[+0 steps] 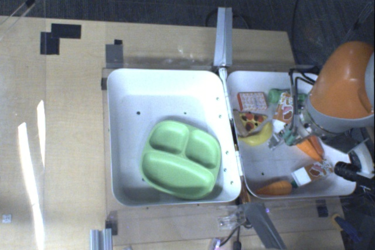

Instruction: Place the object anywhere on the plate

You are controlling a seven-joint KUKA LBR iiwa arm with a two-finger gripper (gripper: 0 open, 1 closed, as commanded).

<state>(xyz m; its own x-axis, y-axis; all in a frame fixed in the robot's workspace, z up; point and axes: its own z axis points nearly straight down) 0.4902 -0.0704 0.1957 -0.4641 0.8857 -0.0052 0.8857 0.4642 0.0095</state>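
Note:
A green three-compartment plate (182, 159) lies in the left white bin (123, 96), toward its front. Nothing rests on it. In the right bin (258, 180) lie several toy foods: a waffle-like card (252, 102), a pizza slice (251, 120), a yellow banana (258, 137), a red-and-white packet (283, 108), an orange carrot (310, 147) and another orange piece (274, 187) at the front. My gripper (287, 136) hangs low over the middle of the right bin, just right of the banana. The arm's orange band (345, 86) looms above it.
A metal divider post (222, 38) stands between the bins at the back. Small white and patterned pieces (310, 171) lie at the right bin's front right. Cables run over the dark floor beyond the wooden bench (53, 143).

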